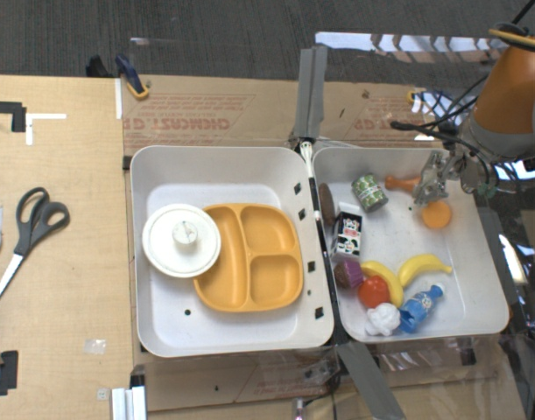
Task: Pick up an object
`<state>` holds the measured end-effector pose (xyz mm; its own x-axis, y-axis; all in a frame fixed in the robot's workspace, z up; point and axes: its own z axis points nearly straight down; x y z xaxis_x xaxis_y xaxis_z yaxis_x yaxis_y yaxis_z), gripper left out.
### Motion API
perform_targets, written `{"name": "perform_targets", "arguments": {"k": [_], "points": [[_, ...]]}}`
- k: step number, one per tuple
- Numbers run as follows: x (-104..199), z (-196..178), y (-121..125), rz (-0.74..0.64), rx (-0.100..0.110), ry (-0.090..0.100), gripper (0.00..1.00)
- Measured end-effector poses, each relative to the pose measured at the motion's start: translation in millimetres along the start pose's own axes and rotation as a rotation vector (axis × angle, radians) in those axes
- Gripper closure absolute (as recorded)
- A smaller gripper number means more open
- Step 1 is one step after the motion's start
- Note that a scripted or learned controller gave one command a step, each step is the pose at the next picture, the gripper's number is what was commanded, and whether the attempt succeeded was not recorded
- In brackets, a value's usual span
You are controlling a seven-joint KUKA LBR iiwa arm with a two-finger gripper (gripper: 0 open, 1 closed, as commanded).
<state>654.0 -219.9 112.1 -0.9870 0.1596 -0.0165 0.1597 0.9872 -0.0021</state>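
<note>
Scissors (26, 226) with black handles lie on the wooden tabletop (66, 322) at far left, well apart from the bins. Next comes the left bin (153, 322), which holds a round white lid-like dish (181, 239) overlapping the rim of a yellow three-compartment plate (254, 259). The right bin (486, 309) holds the clutter: a black-and-white carton (348, 234) and a dark purple piece (348, 274) near its left wall, a green can (369, 192) toward the back, a red ball-like toy (374, 290), a yellow banana (416, 269), a white crumpled lump (383, 319) and a blue bottle (420, 308) toward the front. The likely target, judging by position, is a small orange ball (437, 214), round, smooth and plain, resting on the bin floor near the back right. The tool (432, 185) hangs directly above and just beside it, at the end of the grey arm (503, 94) with its orange band; whether it is released or clenched cannot be told from here, and nothing is visibly between its fingers. Risks: a smooth round ball may roll away or squirt out if the tool closes off-centre, and an orange stick-like object (403, 183) lying close beside the tool could be nudged or caught instead. The bin's right wall is near enough to hamper the descent.
</note>
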Motion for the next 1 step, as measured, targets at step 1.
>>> {"name": "perform_targets", "arguments": {"k": [1], "points": [[3.8,1.6,2.0,-0.001,-0.006,0.021,0.00]]}}
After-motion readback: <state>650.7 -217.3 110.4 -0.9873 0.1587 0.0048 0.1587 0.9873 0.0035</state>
